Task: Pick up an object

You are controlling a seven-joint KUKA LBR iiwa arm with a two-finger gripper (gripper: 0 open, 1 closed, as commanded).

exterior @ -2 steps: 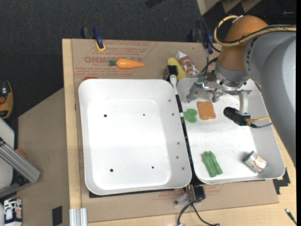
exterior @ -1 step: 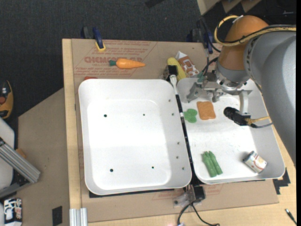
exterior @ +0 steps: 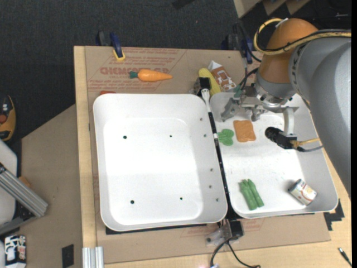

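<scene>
- Hovering over the right bin (exterior: 279, 202), gripper (exterior: 244, 111) sits just above a tan bread slice (exterior: 244, 131); grip state: cannot tell.
- Green leaf piece (exterior: 225, 137) beside the slice, near the bin's left wall.
- Green bundle (exterior: 251, 194), small white can (exterior: 302, 192) lie near the front.
- Carrot (exterior: 152, 76) lies outside on the board.

Left bin (exterior: 111, 166) lies wide open, nothing on its floor to block a reach. Right bin (exterior: 279, 205) is tighter: the arm (exterior: 312, 66) fills its far end, gripper (exterior: 244, 106) just above the orange block (exterior: 244, 131). Green piece (exterior: 225, 137) hugs the divider. Open floor mid-bin, between the green bundle (exterior: 251, 194) and the small can (exterior: 302, 191).
</scene>
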